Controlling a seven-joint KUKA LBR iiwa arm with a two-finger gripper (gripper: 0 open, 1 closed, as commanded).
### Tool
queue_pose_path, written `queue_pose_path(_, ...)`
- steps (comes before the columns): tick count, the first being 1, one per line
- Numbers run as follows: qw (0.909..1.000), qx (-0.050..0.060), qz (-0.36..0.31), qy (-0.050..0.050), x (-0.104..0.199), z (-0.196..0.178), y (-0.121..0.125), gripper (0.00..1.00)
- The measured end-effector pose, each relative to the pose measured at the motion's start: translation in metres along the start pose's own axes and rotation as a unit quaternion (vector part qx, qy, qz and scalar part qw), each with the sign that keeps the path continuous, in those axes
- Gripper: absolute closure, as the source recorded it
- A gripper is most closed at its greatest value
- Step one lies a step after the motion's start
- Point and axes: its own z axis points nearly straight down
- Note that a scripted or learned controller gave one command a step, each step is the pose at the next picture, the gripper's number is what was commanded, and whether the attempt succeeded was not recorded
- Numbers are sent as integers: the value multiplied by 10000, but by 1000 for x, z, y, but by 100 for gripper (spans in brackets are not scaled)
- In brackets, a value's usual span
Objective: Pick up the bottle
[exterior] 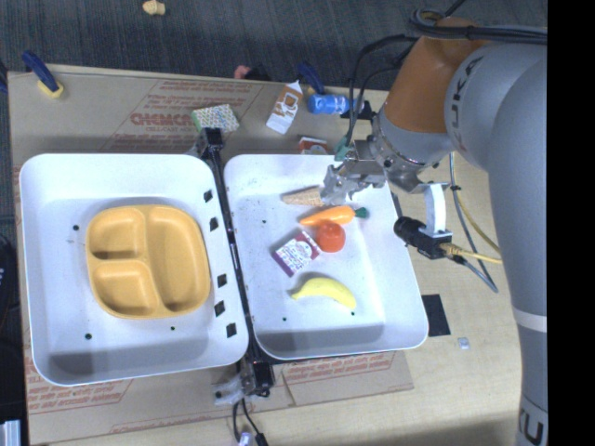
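Note:
A small blue bottle (325,104) lies on its side on the cardboard bench, just behind the right bin's (400,286) far edge. My gripper (338,185) hangs low over the far part of the right bin, well in front of the bottle and apart from it. Its tip is right beside a tan cone-shaped piece (299,196) and just above an orange carrot (327,216). Nothing shows between the gripper's tips.
The right bin also holds a red round item (332,238), a purple-red packet (296,253) and a yellow banana (323,292). A yellow divided plate (147,257) sits in the left bin (46,193). A small carton (285,107) and a green patterned block (216,116) lie near the bottle.

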Motion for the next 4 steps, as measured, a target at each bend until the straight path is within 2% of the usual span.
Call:
queue_pose_path(1,10000,-7,31,-5,-24,25,-70,100)
queue_pose_path(2,9902,-13,-1394,1,-67,-15,-125,100)
queue_pose_path(3,9931,-10,-1175,2,-16,62,-124,100)
queue_pose_path(4,9995,-19,-322,-5,-56,37,-125,100)
